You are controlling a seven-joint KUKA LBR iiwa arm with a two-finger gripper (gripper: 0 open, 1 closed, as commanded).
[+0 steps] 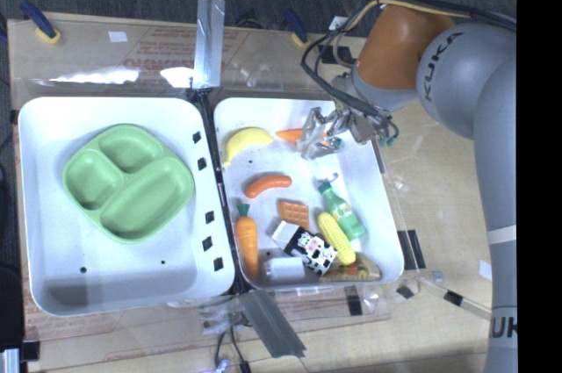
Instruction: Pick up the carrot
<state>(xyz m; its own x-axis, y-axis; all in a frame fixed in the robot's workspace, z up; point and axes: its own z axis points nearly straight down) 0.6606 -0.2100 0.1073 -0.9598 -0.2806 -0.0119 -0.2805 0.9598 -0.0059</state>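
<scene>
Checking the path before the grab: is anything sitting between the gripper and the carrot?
Yes. The gripper hovers at the right bin's far end; the carrot lies near its left wall. The sausage lies roughly on the line between them.

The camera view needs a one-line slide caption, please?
Gripper over the right bin, far from the carrot at its left wall.
</scene>
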